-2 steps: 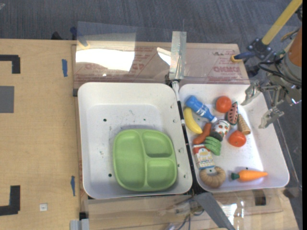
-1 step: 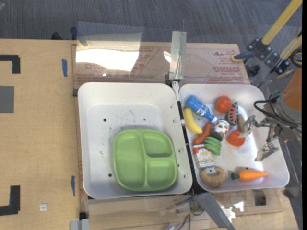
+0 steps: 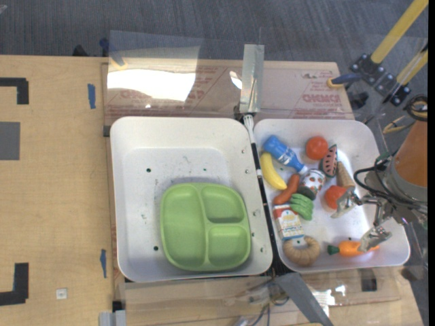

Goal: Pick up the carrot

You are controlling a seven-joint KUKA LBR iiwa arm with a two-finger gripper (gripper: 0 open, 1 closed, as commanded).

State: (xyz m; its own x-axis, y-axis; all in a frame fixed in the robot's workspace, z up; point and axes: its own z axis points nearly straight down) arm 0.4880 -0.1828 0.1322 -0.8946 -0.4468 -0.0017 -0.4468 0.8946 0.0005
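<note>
Bench (image 3: 54, 182): light wood, black tape marks at left edge, blue tape bits; grey carpet behind.
Left bin (image 3: 129, 182): white, shallow, holds green divided plate (image 3: 204, 226) toward near side, three compartments.
Right bin (image 3: 370, 138): white, crowded with toy food.
Carrot (image 3: 349, 248): small, orange, green top pointing left; lies near front right corner of right bin, right of bagel (image 3: 302, 249).
Gripper (image 3: 363, 219): at right side of right bin, fingers spread apart, nothing between them; one fingertip near tomato (image 3: 334, 196), other just beside carrot's right end, contact unclear.
Arm (image 3: 413, 161): orange band visible at right edge, cables around wrist.
Other items: blue bottle (image 3: 283, 153), banana (image 3: 273, 172), orange ball (image 3: 316, 147), watermelon slice (image 3: 329, 160), small carton (image 3: 290, 223).
</note>
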